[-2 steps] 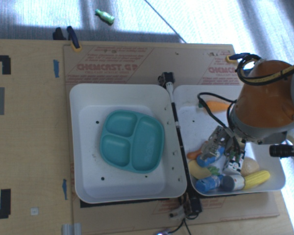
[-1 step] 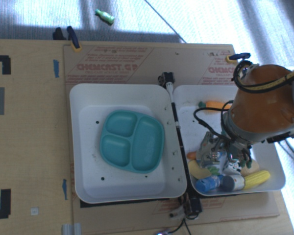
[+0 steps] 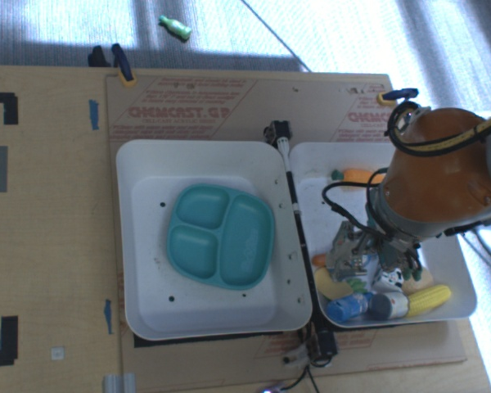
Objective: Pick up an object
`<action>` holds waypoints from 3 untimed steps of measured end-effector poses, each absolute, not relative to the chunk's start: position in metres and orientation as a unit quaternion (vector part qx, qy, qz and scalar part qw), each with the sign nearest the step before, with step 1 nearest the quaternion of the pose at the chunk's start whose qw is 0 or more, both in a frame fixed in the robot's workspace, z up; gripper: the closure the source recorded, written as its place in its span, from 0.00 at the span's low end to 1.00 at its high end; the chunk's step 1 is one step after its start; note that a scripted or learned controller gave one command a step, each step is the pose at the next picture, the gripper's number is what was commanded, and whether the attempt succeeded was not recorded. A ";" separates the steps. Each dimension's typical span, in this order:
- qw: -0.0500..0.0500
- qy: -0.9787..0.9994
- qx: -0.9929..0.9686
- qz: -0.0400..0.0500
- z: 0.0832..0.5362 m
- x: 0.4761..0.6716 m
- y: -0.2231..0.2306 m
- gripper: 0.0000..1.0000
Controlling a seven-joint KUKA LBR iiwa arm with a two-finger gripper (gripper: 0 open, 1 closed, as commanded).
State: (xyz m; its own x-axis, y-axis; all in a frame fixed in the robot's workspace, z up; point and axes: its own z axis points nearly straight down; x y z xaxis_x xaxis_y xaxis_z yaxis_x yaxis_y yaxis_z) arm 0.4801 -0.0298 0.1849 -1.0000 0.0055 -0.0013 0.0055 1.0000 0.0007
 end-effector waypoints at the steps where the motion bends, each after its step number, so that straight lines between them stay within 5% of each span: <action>1: 0.002 0.997 -0.080 0.000 0.185 0.480 -0.048 1.00; 2: 0.003 0.976 -0.220 0.000 0.160 0.521 -0.093 1.00; 3: 0.003 0.975 -0.220 0.000 0.160 0.521 -0.093 0.00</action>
State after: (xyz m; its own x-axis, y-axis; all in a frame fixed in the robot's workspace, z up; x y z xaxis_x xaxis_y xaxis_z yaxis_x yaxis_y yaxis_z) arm 0.5215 -0.0926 0.1604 -0.9031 -0.4294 -0.0056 -0.4294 0.9031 -0.0012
